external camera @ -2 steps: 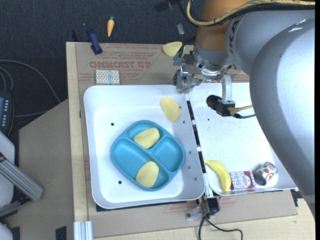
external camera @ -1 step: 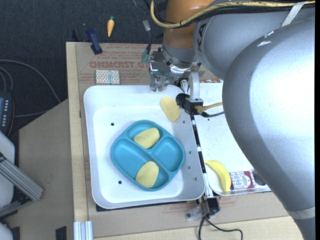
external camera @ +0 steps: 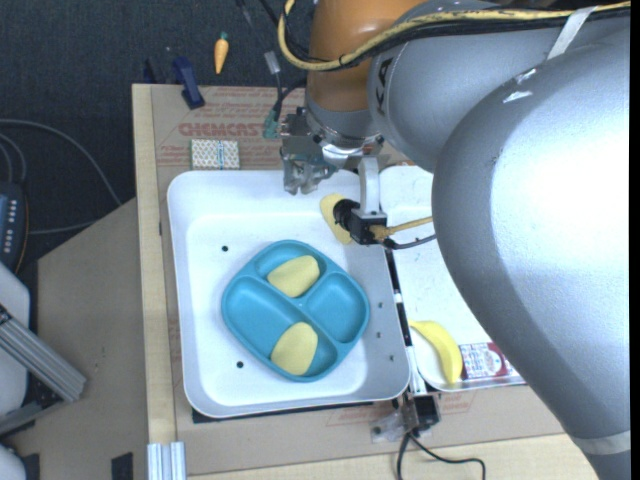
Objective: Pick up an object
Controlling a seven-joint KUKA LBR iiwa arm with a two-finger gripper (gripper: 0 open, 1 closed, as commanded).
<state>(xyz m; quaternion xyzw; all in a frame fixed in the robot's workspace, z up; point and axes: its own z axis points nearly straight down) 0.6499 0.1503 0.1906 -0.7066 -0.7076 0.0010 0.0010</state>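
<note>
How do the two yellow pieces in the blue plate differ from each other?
The upper yellow piece lies in the blue plate's far compartment, stretched crosswise; the lower yellow piece sits in the near compartment, rounder and more compact. The upper one is nearer the gripper. Both are pale yellow, smooth and lie flat.

Blue divided plate (external camera: 330, 308) carrying two pale yellow pieces (external camera: 293, 274), inside white left bin (external camera: 200, 268). Yellow banana (external camera: 443, 348) in white right bin (external camera: 455, 288). Arm (external camera: 520, 168) grey, orange band (external camera: 350, 18). Small orange carrot (external camera: 221, 52) far left on dark floor.
</note>
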